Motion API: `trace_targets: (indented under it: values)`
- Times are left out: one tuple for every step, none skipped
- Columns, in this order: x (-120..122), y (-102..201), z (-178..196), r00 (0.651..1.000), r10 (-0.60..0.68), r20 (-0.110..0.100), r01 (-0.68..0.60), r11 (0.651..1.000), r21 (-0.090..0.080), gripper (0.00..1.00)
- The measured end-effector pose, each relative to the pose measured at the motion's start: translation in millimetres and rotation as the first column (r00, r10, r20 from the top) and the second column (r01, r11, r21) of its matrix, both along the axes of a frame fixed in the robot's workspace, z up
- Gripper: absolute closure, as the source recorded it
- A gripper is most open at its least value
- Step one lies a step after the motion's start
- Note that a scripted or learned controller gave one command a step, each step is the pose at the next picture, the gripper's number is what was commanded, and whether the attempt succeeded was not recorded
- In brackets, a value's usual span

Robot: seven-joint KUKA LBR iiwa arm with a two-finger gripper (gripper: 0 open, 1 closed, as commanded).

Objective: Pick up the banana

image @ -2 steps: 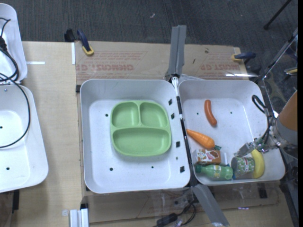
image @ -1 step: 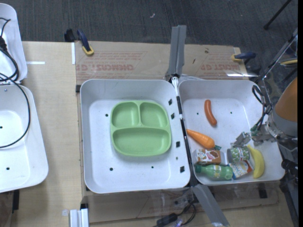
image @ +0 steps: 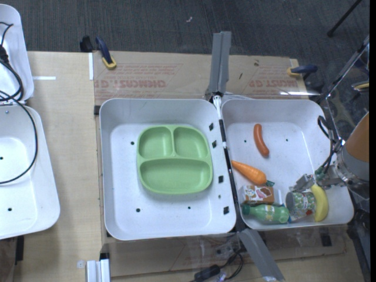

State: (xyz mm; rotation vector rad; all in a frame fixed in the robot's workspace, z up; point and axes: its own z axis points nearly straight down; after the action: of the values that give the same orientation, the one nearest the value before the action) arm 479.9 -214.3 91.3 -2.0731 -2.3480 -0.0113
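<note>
Beside the can (image: 301,204), low in the right bin (image: 282,117), lies the banana (image: 320,202). Jaws (image: 308,183) sit just above it, maybe to grab it; spread or pressed together, I cannot tell.

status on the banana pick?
Gripper low in right bin, just above banana. Banana lying at bin's right edge, not gripped. Can tight against banana's left; green bottle beside that.

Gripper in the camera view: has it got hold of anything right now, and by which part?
Cannot be told. The gripper sits low in the right bin, right by the banana and a can, but the view doesn't show anything between its fingers.
</note>
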Motion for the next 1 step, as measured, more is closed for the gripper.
trace_targets:
  values:
    - [0.2, -2.4, 8.4, 1.0, -0.003, 0.002, 0.003, 1.0, -0.006, 1.0]
